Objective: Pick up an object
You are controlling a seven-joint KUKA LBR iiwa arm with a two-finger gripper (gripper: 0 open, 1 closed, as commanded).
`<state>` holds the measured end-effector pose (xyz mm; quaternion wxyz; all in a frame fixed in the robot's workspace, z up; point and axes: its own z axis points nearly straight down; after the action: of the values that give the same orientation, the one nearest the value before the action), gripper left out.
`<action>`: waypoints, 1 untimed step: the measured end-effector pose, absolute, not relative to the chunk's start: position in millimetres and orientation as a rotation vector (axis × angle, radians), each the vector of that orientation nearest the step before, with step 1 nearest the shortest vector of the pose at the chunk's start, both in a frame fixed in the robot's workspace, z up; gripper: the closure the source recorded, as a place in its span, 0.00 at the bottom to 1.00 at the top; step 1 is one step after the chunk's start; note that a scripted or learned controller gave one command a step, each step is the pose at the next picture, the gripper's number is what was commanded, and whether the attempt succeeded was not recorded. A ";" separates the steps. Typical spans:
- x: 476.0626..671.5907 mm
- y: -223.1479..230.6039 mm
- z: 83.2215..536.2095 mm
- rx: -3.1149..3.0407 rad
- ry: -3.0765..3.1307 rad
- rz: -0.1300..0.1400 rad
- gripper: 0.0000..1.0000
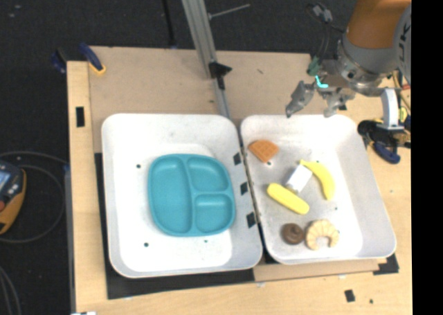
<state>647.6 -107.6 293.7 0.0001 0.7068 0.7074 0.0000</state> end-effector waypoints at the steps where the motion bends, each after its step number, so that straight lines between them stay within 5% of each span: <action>1: 647.8 -107.5 294.4 2.220 2.222 0.002 0.00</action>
<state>647.8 -107.5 294.4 0.0006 0.7068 0.7074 0.0005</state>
